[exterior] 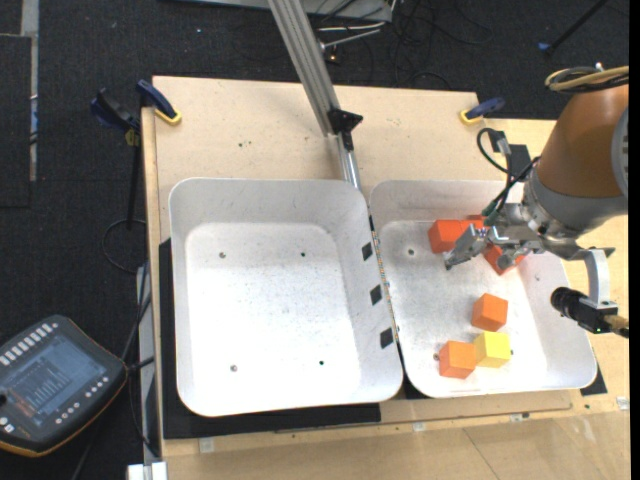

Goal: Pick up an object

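Observation:
The right bin (422, 298) holds several small blocks. An orange block (445, 234) lies near its far side, with a red-orange block (499, 260) just to the right of it. My gripper (482, 248) hangs low over these two, between them, and partly covers the red-orange one. Whether it touches either block is unclear. Toward the front lie an orange cube (490, 311), a yellow cube (494, 349) and another orange block (457, 359) that touches the yellow one.
The left bin (270, 298) stands beside the right one, their rims meeting at the middle. A grey metal pole (305, 53) slants in from the top to the bins' far edge. A teach pendant (50, 383) lies at the lower left, off the bench.

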### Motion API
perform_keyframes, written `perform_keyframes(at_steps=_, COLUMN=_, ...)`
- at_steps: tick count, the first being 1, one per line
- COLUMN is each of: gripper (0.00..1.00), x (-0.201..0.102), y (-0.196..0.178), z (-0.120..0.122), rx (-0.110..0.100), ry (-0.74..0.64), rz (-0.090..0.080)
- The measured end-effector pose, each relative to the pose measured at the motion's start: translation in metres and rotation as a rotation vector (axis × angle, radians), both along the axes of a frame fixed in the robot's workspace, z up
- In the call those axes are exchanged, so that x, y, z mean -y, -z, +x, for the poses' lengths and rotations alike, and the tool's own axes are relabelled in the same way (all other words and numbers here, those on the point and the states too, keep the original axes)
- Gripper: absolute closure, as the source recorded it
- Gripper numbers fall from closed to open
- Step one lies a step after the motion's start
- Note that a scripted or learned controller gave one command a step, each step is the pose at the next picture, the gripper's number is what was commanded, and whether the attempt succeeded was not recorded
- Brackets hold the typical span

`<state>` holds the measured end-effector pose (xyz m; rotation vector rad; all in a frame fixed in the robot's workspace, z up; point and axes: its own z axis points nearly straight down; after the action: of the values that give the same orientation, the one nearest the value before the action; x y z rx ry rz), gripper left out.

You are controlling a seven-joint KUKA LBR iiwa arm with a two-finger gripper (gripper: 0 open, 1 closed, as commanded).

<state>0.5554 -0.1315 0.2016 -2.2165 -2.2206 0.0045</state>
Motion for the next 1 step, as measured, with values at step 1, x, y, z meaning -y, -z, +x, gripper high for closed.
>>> perform_keyframes(at_steps=1, gripper=0.00, x=0.0002, y=-0.0024, z=0.0006, rx=0.004, ry=0.002, rz=-0.001)
